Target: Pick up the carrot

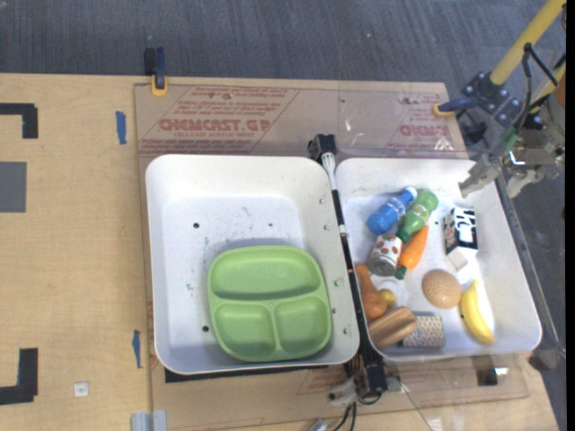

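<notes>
Camera view looked down on the table, carrot [413, 248] lay in the right bin [526, 281] between green bottle [419, 212] and can [385, 254], jaws' state impossible to tell, gripper [494, 176] above the bin's far right corner.

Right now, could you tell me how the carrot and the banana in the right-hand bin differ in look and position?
The carrot is orange with a green top; the banana is plain yellow. The carrot is straight and tapered, while the banana curves. The carrot lies mid-bin, crowded against a small can and a green bottle; the banana lies nearer the bin's right wall, with fewer neighbours. Both lie flat in the same white bin.
</notes>
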{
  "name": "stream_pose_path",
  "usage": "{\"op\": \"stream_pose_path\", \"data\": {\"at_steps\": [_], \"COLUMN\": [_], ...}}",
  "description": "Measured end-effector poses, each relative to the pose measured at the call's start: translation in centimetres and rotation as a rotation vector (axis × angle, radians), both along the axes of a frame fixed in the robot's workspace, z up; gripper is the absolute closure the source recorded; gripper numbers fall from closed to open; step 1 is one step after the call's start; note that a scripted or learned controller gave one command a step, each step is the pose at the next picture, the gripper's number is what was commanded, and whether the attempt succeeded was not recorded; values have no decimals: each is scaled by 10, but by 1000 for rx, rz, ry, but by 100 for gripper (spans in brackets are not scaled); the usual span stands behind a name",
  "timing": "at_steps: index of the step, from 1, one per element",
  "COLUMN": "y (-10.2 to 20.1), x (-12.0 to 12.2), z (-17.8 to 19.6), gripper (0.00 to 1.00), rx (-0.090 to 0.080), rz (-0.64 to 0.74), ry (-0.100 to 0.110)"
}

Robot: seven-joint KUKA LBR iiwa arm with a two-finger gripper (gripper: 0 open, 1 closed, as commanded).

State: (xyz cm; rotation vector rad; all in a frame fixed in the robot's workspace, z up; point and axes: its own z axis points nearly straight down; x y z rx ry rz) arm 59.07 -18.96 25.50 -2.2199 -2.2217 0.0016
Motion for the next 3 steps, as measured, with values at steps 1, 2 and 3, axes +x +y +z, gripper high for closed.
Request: {"op": "stream_pose_path", "data": {"at_steps": [1,2,3], "y": [19,60,62], "x": [-8,-32,-30], "z": [-125,-154,-144], "gripper": [0,0,100], "rx": [-6,-4,-4], "rz": [105,99,99], "ry": [-15,-6,-11]}}
